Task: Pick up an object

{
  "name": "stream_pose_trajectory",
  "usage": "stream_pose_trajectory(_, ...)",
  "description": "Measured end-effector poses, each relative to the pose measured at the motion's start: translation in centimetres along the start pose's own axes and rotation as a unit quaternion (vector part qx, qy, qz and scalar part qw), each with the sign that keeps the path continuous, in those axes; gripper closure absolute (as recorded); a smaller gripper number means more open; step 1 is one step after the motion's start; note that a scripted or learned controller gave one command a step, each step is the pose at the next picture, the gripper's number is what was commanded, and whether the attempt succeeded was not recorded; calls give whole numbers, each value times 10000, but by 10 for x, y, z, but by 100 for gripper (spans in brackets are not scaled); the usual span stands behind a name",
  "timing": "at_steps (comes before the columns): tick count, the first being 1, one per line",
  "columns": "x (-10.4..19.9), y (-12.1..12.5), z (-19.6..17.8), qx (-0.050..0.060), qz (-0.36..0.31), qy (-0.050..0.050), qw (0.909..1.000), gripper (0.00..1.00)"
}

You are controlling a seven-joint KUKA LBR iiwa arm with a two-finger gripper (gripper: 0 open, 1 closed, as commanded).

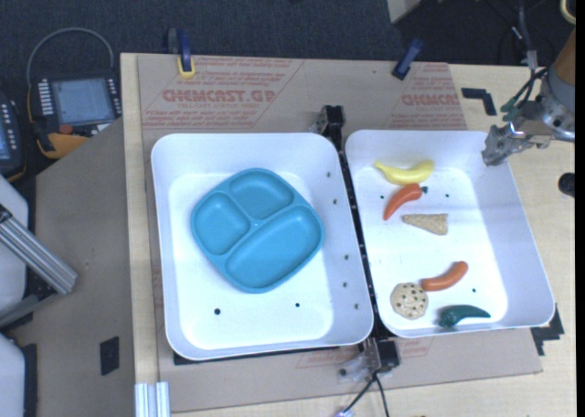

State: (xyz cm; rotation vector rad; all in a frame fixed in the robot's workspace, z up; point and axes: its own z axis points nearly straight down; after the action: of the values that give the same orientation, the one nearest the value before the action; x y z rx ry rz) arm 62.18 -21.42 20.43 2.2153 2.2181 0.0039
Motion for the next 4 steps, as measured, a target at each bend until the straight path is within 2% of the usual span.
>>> stream_pose_trajectory(1, 0, 1, -53, 2, 0, 0, 10000, 100)
stream_pose_trajectory(2, 47, 1, -40, 42, -2, 16, 10000, 100)
stream_pose_trajectory(4, 149, 7, -53, 22, -19, 16, 10000, 100)
